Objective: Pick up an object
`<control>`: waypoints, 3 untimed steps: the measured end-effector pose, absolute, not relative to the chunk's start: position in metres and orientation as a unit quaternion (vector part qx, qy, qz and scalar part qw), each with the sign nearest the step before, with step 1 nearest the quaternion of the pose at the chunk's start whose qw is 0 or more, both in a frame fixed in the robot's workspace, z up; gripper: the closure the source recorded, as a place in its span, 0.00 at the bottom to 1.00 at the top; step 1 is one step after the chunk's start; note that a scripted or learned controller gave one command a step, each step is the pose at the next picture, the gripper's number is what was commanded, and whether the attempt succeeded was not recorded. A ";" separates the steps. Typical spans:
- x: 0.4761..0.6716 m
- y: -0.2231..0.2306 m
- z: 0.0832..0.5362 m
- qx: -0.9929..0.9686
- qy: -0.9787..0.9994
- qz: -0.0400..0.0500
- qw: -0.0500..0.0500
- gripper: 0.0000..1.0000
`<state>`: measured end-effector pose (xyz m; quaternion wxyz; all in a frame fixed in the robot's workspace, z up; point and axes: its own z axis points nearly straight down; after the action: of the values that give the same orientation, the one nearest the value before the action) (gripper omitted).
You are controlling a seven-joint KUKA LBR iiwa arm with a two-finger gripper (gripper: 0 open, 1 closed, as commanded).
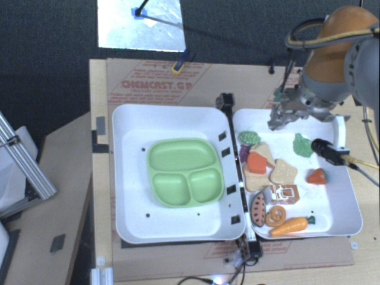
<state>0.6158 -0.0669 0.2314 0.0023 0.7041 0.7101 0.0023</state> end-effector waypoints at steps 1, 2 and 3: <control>0.630 -0.038 0.226 0.705 0.709 0.001 0.001 1.00; 0.633 -0.039 0.231 0.705 0.709 0.001 0.002 1.00; 0.633 -0.052 0.217 0.707 0.707 0.000 0.001 1.00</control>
<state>0.6326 -0.0516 0.2170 0.0009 0.7070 0.7072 0.0001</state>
